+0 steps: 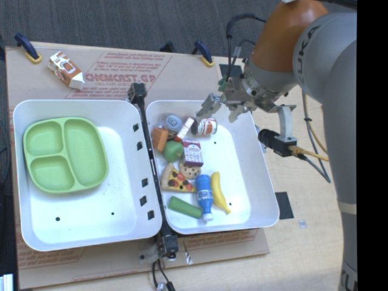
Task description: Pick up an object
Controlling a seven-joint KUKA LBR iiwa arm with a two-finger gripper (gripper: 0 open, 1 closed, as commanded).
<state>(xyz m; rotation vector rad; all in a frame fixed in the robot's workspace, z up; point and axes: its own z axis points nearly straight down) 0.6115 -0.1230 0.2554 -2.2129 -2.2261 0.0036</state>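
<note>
Even, bright overhead light is cast across the frame. Soft shadows are thrown inside the white bins (pixel 36 223), mild glare is seen on the arm's orange band (pixel 285 29), and fine detail is slightly blurred.

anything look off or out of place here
One thing: a small red and white carton lies on its side on the cardboard sheet beyond the bins, apart from the other items. Those are heaped in the right bin, and the green divided plate sits flat in the left bin. Nothing looks spilled or damaged.
</note>
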